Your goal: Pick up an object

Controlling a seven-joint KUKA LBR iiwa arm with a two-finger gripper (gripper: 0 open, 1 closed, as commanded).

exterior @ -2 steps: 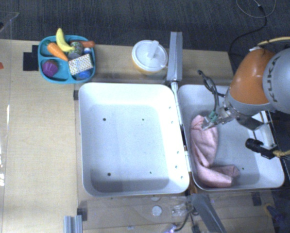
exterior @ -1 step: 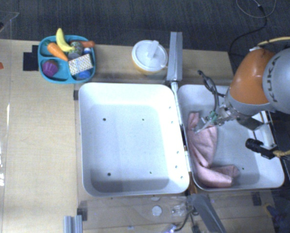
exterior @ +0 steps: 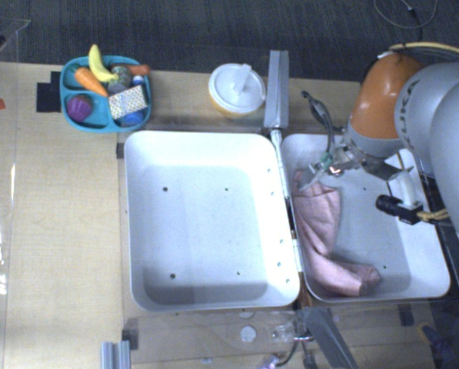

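Gripper [exterior: 324, 167] positioned in right bin [exterior: 429, 283], over pink cloth [exterior: 321, 237].
Cloth is draped along that bin's left wall; the claw's opening cannot be told from above.

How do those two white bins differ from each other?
The right bin holds a crumpled pink cloth along its left side; the left bin shows bare floor. The arm's gripper sits over the right bin, not the left. The left bin looks wider. Both are shallow, white and side by side.
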